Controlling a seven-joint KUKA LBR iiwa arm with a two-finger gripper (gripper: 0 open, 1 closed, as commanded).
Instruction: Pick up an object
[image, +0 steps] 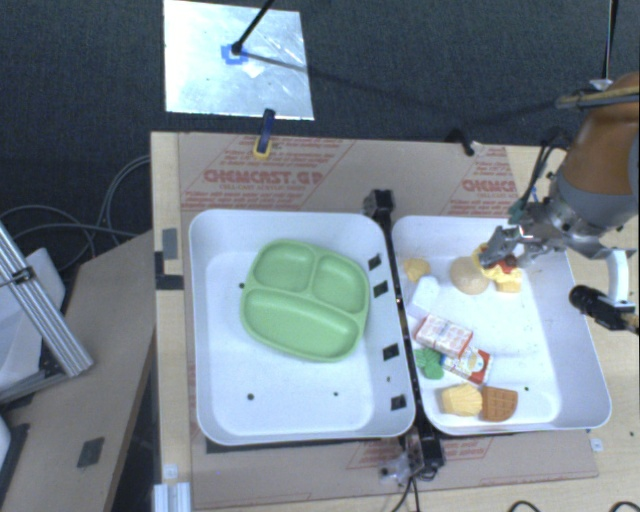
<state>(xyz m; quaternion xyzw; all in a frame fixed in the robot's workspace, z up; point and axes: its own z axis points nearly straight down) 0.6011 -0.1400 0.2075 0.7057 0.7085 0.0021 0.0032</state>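
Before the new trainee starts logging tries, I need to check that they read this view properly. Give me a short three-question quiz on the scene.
1. True or false: the green plate lies in the left bin.
2. Multiple choice: where is the gripper? A) over the left bin B) over the far part of the right bin C) beyond both bins
3. Fill in: the red and white carton lies in the ____ bin.

Key: 1 true; 2 B; 3 right.
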